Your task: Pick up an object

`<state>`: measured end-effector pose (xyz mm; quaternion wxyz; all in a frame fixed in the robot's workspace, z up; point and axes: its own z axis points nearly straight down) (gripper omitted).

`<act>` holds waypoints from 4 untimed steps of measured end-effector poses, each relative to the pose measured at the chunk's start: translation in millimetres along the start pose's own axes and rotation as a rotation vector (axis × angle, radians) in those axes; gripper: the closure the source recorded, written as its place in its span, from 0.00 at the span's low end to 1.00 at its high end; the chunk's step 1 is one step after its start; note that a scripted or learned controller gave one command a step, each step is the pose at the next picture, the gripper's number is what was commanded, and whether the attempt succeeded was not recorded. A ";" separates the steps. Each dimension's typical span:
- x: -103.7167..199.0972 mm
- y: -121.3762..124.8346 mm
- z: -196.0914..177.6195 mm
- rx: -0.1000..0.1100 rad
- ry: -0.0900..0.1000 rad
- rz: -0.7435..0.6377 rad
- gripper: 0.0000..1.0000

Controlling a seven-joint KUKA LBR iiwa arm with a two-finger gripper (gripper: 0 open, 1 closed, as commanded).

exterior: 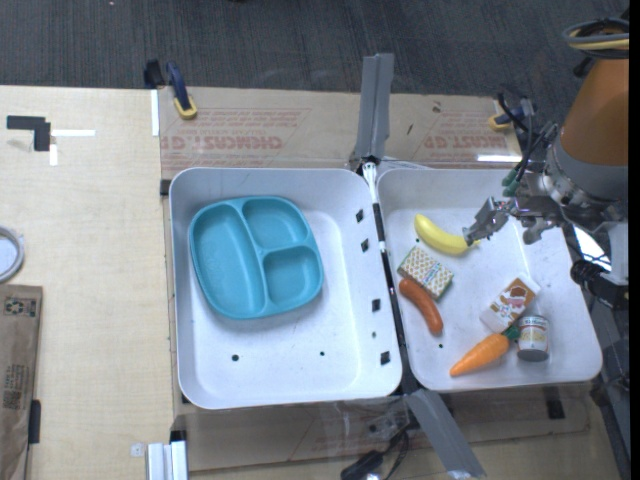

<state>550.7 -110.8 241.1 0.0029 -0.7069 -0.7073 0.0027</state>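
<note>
Claw [487,220] of the grey arm reaches in from the right, low over the right white bin [560,368], beside the curved yellow banana [440,234]; whether it is released or clenched, I cannot tell. Brown cardboard [240,128] behind the bins carries mirrored red writing, unreadable.

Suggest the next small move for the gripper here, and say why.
Probably ease the gripper down and slightly left onto the banana. The gripper sits just off the banana's right end in the right bin, and nothing shows between its fingers. The banana lies apart from the patterned box and sausage, so it looks like the nearest target.
</note>
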 end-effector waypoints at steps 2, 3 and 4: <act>-13.8 78.2 150.2 -0.007 -0.002 -0.344 0.00; -14.9 78.7 141.4 -0.009 -0.002 -0.340 1.00; 54.8 46.9 17.8 -0.005 -0.002 -0.219 1.00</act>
